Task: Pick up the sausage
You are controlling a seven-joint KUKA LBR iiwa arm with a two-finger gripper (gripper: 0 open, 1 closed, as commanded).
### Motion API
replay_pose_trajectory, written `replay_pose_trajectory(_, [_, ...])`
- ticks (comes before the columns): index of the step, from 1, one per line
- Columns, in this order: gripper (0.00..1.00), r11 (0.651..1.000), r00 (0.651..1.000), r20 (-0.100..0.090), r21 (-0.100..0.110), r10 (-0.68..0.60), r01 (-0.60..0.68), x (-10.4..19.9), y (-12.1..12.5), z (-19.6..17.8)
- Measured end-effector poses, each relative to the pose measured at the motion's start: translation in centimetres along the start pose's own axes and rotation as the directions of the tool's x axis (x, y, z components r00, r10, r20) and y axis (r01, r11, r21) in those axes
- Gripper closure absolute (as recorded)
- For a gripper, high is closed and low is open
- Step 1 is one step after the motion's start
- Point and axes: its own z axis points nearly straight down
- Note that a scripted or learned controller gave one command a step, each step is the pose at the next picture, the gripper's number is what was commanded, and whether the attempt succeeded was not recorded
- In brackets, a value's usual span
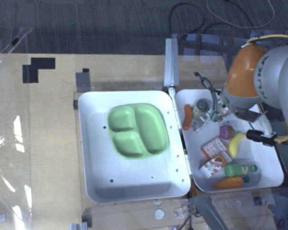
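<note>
No text can be read; the print on the small carton (216, 166) is too blurred.

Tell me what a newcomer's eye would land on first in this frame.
First the pale green divided plate, lying alone in the middle of the left bin. Next the arm's orange band, over the far right corner of the right bin, with the pincer low near the orange-red sausage at that bin's left wall. Toy food crowds the right bin's near side: a banana, a carrot, a green bottle.

Bench (50, 140) bears two bins (97, 185) (white, adjacent).
</note>
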Motion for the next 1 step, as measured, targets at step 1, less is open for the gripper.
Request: replay_pose_trajectory(1, [0.00,0.998,0.998,0.001,0.003,-0.067,0.067,-0.77,3.74,0.11])
